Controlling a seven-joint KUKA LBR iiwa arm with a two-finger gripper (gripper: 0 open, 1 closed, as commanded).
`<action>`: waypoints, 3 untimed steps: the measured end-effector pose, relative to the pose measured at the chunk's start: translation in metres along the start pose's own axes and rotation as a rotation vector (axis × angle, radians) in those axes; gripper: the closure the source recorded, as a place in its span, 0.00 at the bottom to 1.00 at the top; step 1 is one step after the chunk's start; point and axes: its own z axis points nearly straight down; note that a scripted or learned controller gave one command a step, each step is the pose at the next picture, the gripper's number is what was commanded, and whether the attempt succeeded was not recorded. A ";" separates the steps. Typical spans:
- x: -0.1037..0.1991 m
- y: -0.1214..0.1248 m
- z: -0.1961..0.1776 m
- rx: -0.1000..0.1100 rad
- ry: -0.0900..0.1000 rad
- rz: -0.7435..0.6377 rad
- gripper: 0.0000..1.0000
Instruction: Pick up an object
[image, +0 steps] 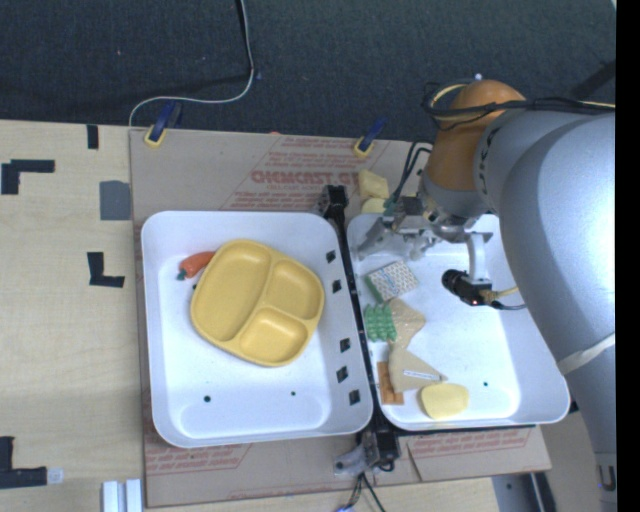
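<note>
Yellow moulded three-compartment tray (257, 301), glossy, in left white bin (165, 400)

The arm (560, 210) is a broad, rounded body of smooth light grey with a soft sheen, and a pale seam crosses its lower part. Above the wrist sits a glossy orange band (465, 130), domed on top. Thin black cables loop round the band and trail down beside the wrist. The tool (425, 232) is grey metal with angular brackets and a small black fitting.
</note>
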 end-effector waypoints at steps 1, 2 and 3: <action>0.000 -0.054 0.013 0.002 -0.002 0.002 0.00; -0.008 0.001 0.013 -0.001 -0.001 -0.002 0.00; -0.034 -0.083 0.011 0.001 -0.002 0.005 0.00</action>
